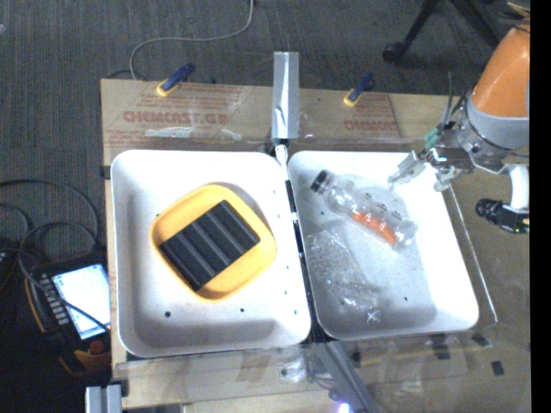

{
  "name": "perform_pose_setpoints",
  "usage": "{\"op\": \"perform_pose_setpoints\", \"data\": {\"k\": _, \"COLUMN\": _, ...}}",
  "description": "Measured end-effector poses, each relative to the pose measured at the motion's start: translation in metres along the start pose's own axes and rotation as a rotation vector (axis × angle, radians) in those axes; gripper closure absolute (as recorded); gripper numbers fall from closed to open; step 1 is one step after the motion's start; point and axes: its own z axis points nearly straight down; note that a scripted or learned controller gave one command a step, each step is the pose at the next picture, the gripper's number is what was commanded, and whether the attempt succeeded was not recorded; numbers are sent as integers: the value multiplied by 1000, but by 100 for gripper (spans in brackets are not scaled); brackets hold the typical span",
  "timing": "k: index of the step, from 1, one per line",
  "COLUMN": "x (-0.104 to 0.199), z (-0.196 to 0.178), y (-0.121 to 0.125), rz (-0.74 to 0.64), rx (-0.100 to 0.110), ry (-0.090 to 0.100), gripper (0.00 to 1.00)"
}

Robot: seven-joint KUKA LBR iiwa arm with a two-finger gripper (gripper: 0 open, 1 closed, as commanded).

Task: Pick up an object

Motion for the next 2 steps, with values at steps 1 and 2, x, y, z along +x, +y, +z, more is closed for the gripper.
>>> {"op": "perform_pose_setpoints", "data": {"k": 1, "x": 8, "z": -56, "y": -17, "rz": -252, "rx": -3, "ry": -5, "gripper": 0}}
{"op": "perform_pose_setpoints", "data": {"k": 2, "x": 32, "z": 45, "y": -18, "rz": -401, "rx": -1, "ry": -1, "gripper": 0}}
